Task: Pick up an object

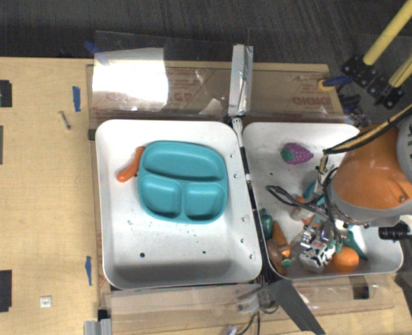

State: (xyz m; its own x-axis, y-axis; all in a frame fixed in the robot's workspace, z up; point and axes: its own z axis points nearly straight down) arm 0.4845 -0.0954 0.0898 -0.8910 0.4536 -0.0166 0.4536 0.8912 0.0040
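The arm point(373, 180) reaches in from the right and hangs low over the right bin point(261, 139), its orange band covering much of that bin's far side. The hand point(317, 246) sits down among a cluster of small things near the bin's front edge, likely because the program has chosen a target there. I cannot tell how far open the hand is or whether it has hold of anything; clutter and cables blur it. An orange ball point(346, 259) lies just beside it, an orange carrot-like piece point(279, 234) is near on its left, and a purple grape bunch point(297, 153) rests well apart toward the back. In the left bin point(115, 208) a teal divided plate point(182, 181) lies flat with an orange piece point(128, 169) touching its left rim, out of this attempt's way
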